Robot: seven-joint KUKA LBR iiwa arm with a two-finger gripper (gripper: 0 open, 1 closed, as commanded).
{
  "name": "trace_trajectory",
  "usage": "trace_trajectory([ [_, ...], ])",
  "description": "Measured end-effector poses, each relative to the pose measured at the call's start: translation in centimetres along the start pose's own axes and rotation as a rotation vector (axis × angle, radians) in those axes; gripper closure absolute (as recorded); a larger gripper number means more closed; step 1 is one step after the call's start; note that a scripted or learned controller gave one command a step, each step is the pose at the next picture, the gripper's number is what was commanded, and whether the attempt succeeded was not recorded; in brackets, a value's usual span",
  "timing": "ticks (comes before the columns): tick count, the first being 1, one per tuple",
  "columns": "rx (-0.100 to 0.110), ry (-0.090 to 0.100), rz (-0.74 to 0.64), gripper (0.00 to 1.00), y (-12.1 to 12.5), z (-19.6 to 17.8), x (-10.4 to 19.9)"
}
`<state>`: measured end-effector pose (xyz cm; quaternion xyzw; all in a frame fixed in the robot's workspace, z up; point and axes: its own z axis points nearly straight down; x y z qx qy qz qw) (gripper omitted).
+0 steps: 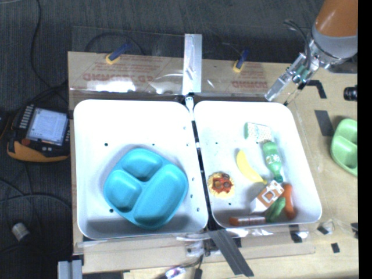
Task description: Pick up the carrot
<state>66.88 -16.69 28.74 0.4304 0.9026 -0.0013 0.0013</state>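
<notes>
1. Gripper (pixel 279 90) hanging beyond the far right corner of the right bin (pixel 224 118), outside its rim, above the brown bench board (pixel 133 68); arm slanting in from the upper right, orange band (pixel 338 10) at the top edge.
2. Cannot tell how wide the claw stands: too small and blurred for any gap to be made out. Nothing seen in its hold.
3. Carrot (pixel 288 197) lying in the near right corner of the right bin, orange, slightly tilted, well apart from the gripper.
4. Just left of the carrot and touching it, a green vegetable (pixel 276 209); against that, a small orange and white carton (pixel 269 195).
5. Along the near wall of the same bin, a brown-red sausage-like piece (pixel 246 220).
6. Further into the bin: a yellow banana (pixel 248 167) near the middle, a green bottle (pixel 272 160) just to its right, a green and white packet (pixel 257 132) towards the far side.
7. Near the left wall of the right bin, a small round pizza-like toy (pixel 221 183).
8. In the left bin (pixel 93 121), a blue divided plate (pixel 146 186), sitting towards the near side.
9. On the bench to the right of the bins, a light green object (pixel 347 144), cut off by the edge.
10. On the floor to the left, a small device with a screen (pixel 40 129).
</notes>
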Motion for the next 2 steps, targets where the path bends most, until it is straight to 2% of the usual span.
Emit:
trace_trajectory([
  [1,-0.001,-0.003,0.000,1.00,0.1,-1.0,0.0],
  [2,-0.001,0.002,-0.160,1.00,-1.4,1.0,4.6],
])
